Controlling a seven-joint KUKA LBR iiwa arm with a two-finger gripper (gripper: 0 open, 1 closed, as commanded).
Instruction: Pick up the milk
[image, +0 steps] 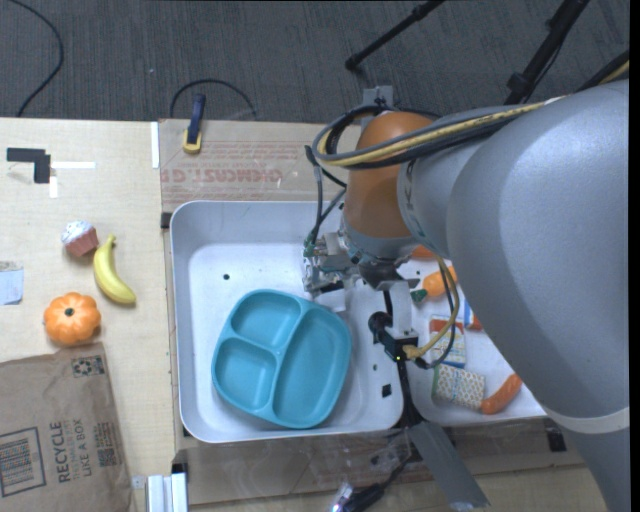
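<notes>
Blue plate (283, 358) across left bin (200, 240) floor

Light wooden tabletop (60, 205), two white bins (190, 330) side by side, banana (112, 272), small orange pumpkin (71, 318), cupcake (79, 238), brown recycling bag (55, 430) at left

Single fixed camera above bench, looking down at slant, fairly close. Left bin (190, 330) in full view; right bin (520, 412) mostly hidden, probably under arm (520, 230) entering from right.
</notes>
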